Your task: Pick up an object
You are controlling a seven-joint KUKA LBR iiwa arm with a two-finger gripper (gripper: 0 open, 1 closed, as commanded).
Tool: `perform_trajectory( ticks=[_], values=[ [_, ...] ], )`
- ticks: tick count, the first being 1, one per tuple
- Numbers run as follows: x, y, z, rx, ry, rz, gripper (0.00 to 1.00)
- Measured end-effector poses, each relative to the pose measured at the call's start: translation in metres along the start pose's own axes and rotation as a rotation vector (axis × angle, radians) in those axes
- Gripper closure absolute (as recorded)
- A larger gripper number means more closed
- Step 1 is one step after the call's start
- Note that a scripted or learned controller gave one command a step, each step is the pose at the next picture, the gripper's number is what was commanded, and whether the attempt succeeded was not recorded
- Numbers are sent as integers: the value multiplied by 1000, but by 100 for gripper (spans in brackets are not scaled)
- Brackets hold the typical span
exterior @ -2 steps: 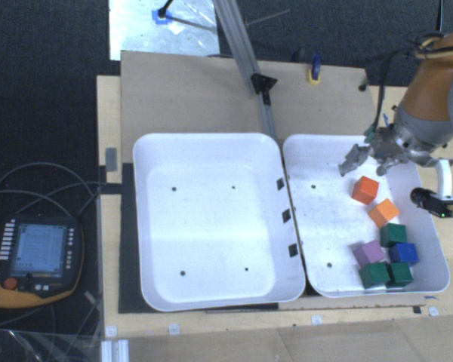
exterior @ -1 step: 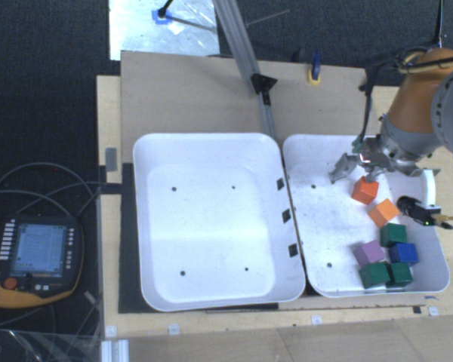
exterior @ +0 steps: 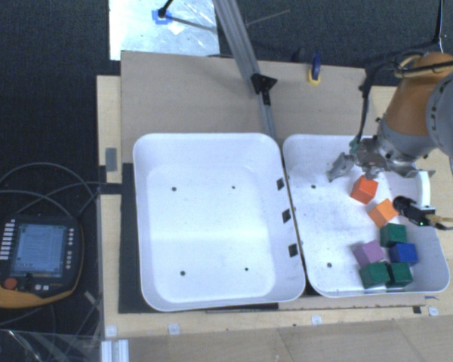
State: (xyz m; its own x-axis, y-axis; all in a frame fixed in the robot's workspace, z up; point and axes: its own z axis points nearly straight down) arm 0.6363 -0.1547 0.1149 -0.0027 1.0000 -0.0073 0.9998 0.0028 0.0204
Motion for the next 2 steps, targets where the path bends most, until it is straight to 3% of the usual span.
perform_trajectory(
  ticks=[1,2],
  values=[
    [-1,1,-11,-5,-3,-2,100],
    [5,7,-74,11,6,-3,100]
  ],
)
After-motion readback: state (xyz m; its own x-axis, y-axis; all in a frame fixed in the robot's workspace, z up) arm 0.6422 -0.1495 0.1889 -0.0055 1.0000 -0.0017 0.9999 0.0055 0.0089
